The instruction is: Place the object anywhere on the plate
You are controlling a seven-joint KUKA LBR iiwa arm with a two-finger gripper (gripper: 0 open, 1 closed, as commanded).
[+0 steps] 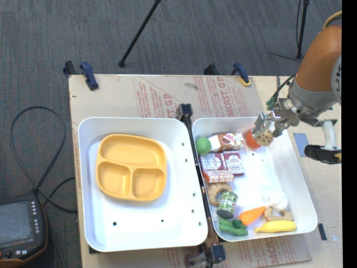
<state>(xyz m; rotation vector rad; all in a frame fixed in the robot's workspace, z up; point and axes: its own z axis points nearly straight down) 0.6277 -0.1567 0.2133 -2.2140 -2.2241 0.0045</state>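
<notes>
On the bench, two shallow white bins side by side. Left bin [89,216]: one yellow plate [133,166] with three compartments, lying toward the upper left of the bin, nothing on it. Right bin [301,188]: assorted toy food. Along its upper left, a green ball [203,145] against the wall, then a brown-and-white packet [228,140], then a small red-orange round item [251,140] partly under the gripper. Below these, two red cartons [222,162] touching each other and a third red carton [218,176] just beneath. Further down, a ring-shaped biscuit [217,191], a green can [227,204], a green pepper-like piece [232,227], an orange carrot [252,214], a yellow banana [276,226] and a whitish lump [276,201] in the lower right corner. Gripper [264,135]: positioned over the upper edge of the right bin, beside the red-orange item; whether it is released or grasping cannot be told. Arm [318,66]: grey and orange, entering from the right. Every food item lies in the right bin, well apart from the plate.
</notes>
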